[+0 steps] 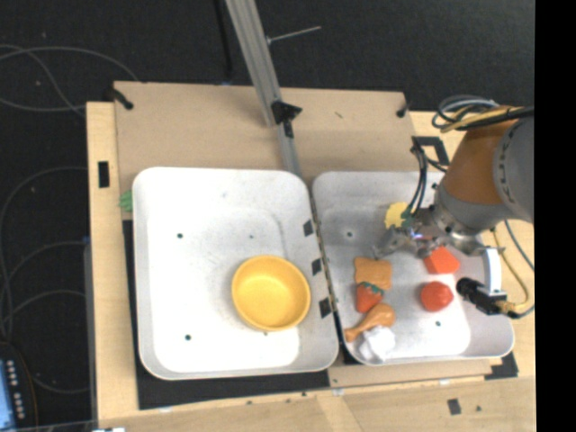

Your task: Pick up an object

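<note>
- Camera view, labels: we read no brand, label or writing anywhere; any print is too small to make out.
- Left bin: holds a yellow bowl, upright, toward the bin's near right part, close to the divide between bins.
- Right bin: holds the pickable clutter, all in its near half.
- Tan block sits near the bin's middle; an orange-red piece touches its near edge.
- A tan drumstick-shaped piece lies just below that, tilted, with a white object touching it at the near rim.
- Red rounded piece lies alone to the right, apart from the tan group.
- Orange-red block sits right at the wrist, just above the red rounded piece.
- Small yellow object sits beside the gripper's far side, near the cables.
- Arm comes in from the right, orange band over the right bin's far right corner.
- Gripper is low over the right bin, between the yellow object and the tan block; the wrist body covers the tips, so we cannot tell its spread or whether it holds anything.
- Obstructions: a grey metal pole slants down from the top to the bins' shared far edge; a black-and-white connector hangs off the wrist over the right rim.
- Loose cables lie on the dark floor at left.
</note>
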`<act>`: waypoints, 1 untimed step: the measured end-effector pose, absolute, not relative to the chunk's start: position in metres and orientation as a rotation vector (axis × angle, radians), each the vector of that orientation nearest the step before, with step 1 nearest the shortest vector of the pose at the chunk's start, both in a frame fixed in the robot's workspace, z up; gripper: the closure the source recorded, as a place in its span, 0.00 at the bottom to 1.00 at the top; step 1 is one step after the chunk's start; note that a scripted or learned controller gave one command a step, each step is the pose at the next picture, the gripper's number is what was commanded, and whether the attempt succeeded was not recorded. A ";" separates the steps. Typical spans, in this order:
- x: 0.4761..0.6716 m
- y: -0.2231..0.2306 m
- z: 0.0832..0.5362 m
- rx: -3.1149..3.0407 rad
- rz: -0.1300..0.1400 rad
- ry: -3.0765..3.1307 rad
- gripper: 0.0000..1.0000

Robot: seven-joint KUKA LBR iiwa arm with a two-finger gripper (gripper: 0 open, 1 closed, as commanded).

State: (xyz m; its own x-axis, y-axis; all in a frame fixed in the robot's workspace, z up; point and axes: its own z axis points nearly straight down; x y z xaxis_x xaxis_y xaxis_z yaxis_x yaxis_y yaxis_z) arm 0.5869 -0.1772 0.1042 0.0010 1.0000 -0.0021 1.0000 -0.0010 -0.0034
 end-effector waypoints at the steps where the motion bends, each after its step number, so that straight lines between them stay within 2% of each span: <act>1: 0.589 -0.178 0.119 -2.228 -0.002 -2.221 1.00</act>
State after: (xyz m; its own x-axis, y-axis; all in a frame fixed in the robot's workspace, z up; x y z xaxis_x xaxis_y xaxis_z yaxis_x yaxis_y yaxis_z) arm 0.5889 -0.1776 0.1185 0.0032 1.0000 -0.0020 1.0000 -0.0032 0.0041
